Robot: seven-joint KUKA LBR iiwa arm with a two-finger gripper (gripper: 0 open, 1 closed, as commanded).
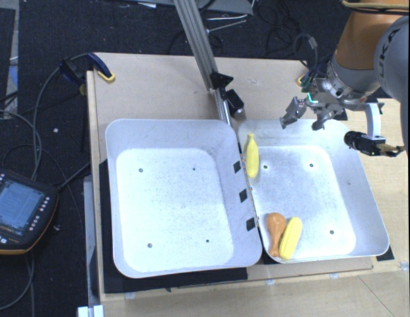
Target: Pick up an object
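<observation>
I have the gripper (309,115) hanging over the far edge of the right bin (363,197), fingers spread apart with nothing between them. Three candidates lie in that bin. A yellow banana (251,156) rests against the left wall near the far corner, lengthwise along the divider. At the near left corner an orange piece (276,230) and a yellow piece (290,238) lie side by side, touching each other.

They all look to me like light, hollow plastic toy food: stiff enough not to crush, but smooth and rounded, so I expect them to squirt out of a pinch that lands off centre. The banana is the closest and stands alone, though the wall beside it leaves little room for a finger on that side. I would close across its narrow width at mid-length. The touching pair is harder: a finger has to wedge between them.
</observation>
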